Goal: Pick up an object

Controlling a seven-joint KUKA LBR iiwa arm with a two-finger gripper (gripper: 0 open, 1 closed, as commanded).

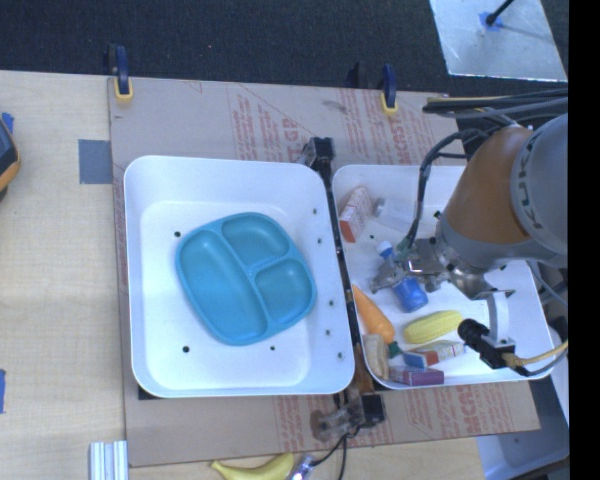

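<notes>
Fingers (405,276), whose spread we cannot tell, should settle squarely on the blue cap (412,295) beside the corn (432,325).

The divided plate (245,278) is light blue in the white left bin (140,268); the corn cob (432,325) is yellow; the carrot (372,314) orange; the arm (500,193) grey, banded orange.

Faint red printing runs in diagonal lines across the brown cardboard sheet (270,118) beneath the two white bins; the letters are too small and blurred to read. Nothing else legible.
</notes>
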